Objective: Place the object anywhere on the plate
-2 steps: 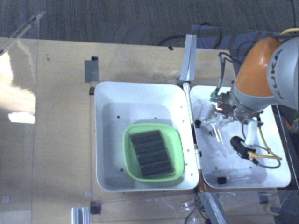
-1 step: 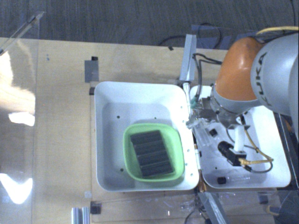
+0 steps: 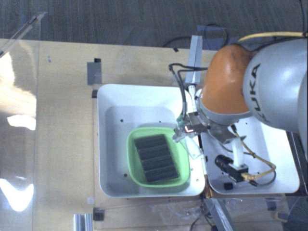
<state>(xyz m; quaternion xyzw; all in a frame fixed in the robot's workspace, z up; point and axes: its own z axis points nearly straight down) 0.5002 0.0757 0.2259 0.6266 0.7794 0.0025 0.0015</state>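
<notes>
Dark ridged object (image 3: pixel 155 158) on green plate (image 3: pixel 182 159) in left bin (image 3: pixel 108 143)

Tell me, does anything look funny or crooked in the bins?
The green plate sits turned at a slant in the left bin, with a dark ridged object lying on it. Nothing looks spilled or broken.
</notes>
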